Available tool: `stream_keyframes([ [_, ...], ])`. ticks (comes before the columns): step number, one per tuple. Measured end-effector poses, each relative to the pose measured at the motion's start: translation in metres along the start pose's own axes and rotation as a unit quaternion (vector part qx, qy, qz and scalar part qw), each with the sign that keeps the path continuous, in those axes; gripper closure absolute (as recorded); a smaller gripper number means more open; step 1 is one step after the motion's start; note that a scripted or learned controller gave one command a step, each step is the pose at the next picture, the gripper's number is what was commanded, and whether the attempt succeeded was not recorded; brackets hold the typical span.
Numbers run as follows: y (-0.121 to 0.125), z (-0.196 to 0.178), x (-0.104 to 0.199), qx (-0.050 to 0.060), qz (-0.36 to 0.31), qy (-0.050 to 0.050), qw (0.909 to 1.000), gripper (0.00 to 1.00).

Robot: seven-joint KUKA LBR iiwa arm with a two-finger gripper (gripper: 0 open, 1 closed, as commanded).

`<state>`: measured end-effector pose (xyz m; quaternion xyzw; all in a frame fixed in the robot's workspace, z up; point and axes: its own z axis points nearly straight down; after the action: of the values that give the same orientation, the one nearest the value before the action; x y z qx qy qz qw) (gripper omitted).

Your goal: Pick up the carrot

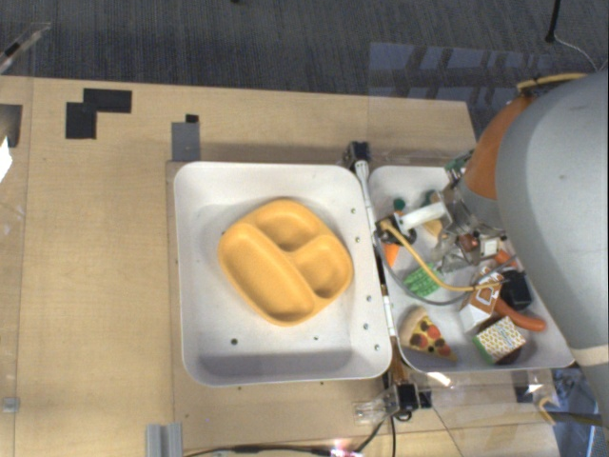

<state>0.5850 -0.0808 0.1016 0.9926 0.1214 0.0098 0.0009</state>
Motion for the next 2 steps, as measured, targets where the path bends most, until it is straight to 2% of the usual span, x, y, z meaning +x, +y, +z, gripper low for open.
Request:
stream_keyframes([
  [1,0.0,0.001,-0.001,0.0,0.0,-0.001,1.0,0.0],
  [2,0.012,-0.09,0.074,-0.001,-0.028,0.0,0.9996,0.0],
])
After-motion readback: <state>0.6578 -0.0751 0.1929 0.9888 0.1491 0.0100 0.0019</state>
